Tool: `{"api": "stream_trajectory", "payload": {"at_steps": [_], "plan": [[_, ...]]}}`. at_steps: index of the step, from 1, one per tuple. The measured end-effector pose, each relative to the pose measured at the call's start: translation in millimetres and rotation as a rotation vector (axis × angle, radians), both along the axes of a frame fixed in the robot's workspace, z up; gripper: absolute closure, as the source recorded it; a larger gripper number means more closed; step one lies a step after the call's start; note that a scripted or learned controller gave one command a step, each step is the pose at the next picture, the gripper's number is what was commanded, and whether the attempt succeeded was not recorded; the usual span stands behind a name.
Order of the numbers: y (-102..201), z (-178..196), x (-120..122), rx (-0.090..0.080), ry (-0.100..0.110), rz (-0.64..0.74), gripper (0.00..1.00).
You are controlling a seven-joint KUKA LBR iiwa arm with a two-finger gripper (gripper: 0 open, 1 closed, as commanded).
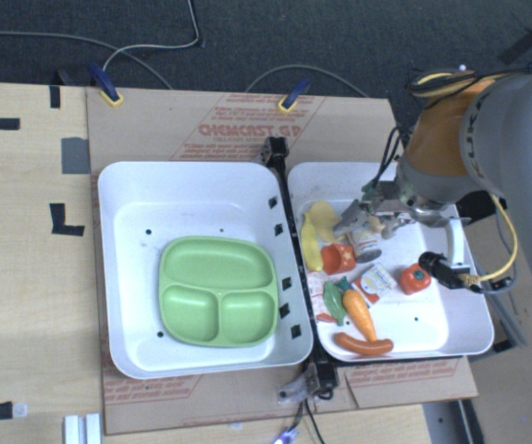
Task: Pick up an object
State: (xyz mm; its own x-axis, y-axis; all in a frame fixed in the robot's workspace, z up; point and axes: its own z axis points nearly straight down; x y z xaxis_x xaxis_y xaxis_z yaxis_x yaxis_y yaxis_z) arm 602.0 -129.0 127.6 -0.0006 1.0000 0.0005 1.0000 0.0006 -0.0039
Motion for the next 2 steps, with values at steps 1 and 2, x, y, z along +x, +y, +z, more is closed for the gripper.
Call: {"api": "stream_trajectory", "payload": {"at_steps": [1,2], "plan": [[-6,-41,15,-0.001,-0.005,0.001,0.00],[-5,-30,16,-0.001,-0.007,0.001,1.00]]}}
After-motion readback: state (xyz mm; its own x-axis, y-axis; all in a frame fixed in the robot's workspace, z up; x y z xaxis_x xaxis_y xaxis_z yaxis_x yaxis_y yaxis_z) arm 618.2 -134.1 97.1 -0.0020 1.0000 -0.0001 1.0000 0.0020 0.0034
